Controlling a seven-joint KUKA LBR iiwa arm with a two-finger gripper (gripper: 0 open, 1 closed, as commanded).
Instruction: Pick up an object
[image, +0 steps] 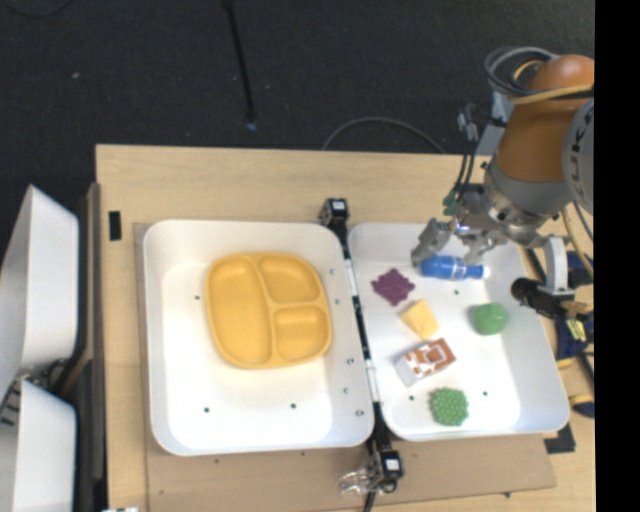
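- We see the left bin (180, 400) bearing a yellow divided plate (268, 308).
- In the right bin (530, 390), the gripper (452, 243) hangs just over a blue object (450, 267) — fingers spread, nothing held.
- Nearby lie a purple piece (393, 286), yellow wedge (421, 319) and green ball (489, 319).

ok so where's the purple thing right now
The purple piece lies in the right bin, near its left wall, just up-left of the yellow block and below-left of the blue object.
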